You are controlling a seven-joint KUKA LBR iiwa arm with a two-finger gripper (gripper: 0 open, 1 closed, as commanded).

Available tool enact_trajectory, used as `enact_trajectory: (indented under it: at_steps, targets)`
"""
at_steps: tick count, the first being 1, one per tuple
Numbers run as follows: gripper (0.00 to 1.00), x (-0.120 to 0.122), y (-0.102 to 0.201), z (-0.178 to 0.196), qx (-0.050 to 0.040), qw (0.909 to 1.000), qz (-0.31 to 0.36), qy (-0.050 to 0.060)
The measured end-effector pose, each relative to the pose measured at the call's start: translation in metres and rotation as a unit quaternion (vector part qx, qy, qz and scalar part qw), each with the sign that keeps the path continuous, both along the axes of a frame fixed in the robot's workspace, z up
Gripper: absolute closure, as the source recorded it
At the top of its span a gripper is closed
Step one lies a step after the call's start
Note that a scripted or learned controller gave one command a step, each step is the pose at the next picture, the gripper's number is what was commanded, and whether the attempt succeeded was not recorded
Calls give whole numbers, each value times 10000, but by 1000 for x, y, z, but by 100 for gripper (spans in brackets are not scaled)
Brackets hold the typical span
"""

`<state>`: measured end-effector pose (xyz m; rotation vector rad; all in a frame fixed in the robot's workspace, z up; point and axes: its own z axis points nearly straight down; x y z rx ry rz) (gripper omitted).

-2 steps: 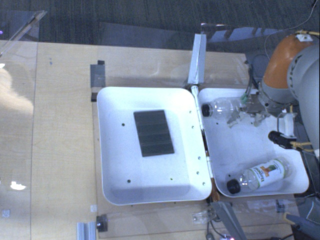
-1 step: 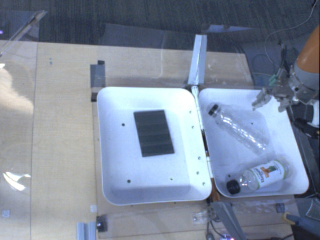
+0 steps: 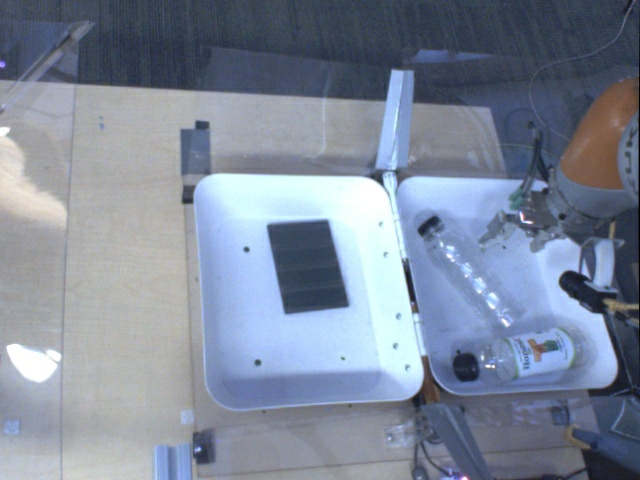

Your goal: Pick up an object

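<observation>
A dark ridged rectangular pad [image 3: 308, 266] lies flat in the left bin [image 3: 230, 368]. The right bin [image 3: 440, 373] holds a clear plastic bottle [image 3: 468, 271] lying diagonally and a labelled bottle [image 3: 520, 355] near its front edge. The gripper [image 3: 515, 225] hovers above the right bin's far right part, fingers spread, holding nothing.

We see a pale wooden bench top [image 3: 110, 268] with bright glare patches at its left. Beyond its far edge lies dark grey carpeted floor [image 3: 300, 13]. A clear plastic sheet [image 3: 40, 218] covers the bench's left part.
</observation>
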<state>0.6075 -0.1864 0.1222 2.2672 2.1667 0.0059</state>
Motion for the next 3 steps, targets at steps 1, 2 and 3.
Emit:
enact_trajectory:
  at_steps: [1,2,3]
  targets:
    - [0,-25,37,-33,-6,9943,1062,-20]
    - [0,-2,59,-27,-176,9889,1475,-84]
    - [0,34,82,-27,-122,9841,1770,-88]
